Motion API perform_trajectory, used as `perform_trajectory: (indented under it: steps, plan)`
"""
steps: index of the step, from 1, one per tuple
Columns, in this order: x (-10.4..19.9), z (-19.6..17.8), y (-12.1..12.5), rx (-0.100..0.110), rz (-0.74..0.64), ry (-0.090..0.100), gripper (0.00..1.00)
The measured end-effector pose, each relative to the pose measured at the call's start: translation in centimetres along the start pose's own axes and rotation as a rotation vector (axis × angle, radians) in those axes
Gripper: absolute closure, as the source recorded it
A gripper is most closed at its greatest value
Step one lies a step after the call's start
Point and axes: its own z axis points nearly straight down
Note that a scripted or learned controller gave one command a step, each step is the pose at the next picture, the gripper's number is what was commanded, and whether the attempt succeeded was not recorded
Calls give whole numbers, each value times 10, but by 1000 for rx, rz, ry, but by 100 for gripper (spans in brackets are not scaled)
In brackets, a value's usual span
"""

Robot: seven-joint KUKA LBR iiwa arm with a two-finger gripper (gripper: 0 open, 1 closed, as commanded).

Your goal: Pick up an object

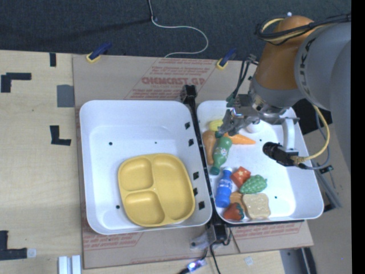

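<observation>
The arm (302,56) comes in from the right, grey with an orange band, and bends down over the right bin (296,201). The left bin (102,124) sits touching it, and the 2 share a middle seam. Both rest on a cardboard sheet (165,79) on the bench.

A yellow tray (155,188) with 3 compartments lies in the near half of the left bin.

The gripper (232,124) hangs low at the far left part of the right bin, just above a cluster of toy food; whether its fingers are apart or together cannot be told, since they blur into the clutter beneath.

Under and beside it lie a green bottle (220,152), tilted along the seam, a carrot (244,140) pointing right, a brown piece (209,143) against the bin's left wall, and a small yellow piece (215,125).

Nearer the front edge lie a blue bottle (224,188), a toast slice (256,205), a green bumpy piece (254,184), a red piece (240,174) and a red-and-dark piece (232,212), all close together.

A white cable (177,30) loops on the dark floor beyond the bench.
</observation>
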Motion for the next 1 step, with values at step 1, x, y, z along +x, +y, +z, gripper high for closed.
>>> perform_trajectory:
  steps: [1]
  plan:
    - [55,-10,-22,0,-2,1,100]
